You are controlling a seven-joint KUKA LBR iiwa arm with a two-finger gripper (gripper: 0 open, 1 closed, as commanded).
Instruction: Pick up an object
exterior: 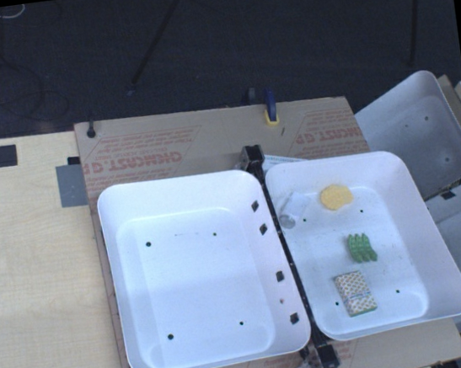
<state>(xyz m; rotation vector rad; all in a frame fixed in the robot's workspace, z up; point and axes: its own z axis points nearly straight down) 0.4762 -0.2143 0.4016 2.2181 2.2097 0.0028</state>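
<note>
Nearest the camera, at roughly five o'clock in the right bin [427, 219], a small patterned box [355, 292] lies flat on the floor, just clear of the near wall. Just beyond it, toward the bin's centre, sits a green ridged piece [360, 247], apart from the box. Farther back, at about twelve o'clock in that bin, a yellow round disc [336, 197] rests flat, with a clear, glassy item [289, 210] near it at ten o'clock, close to the dividing edge; its form cannot be determined. The left bin [125, 279] adjoins at nine o'clock.

Jaw state: cannot tell from this view.

Assessment: selection and approach remain to be done. The green piece is judged the best candidate, being raised, narrow and well apart from walls and neighbours. A vertical descent is recommended, with the fingers straddling its short axis. The disc and box lie low, so a pinch may slip off their edges.
</note>
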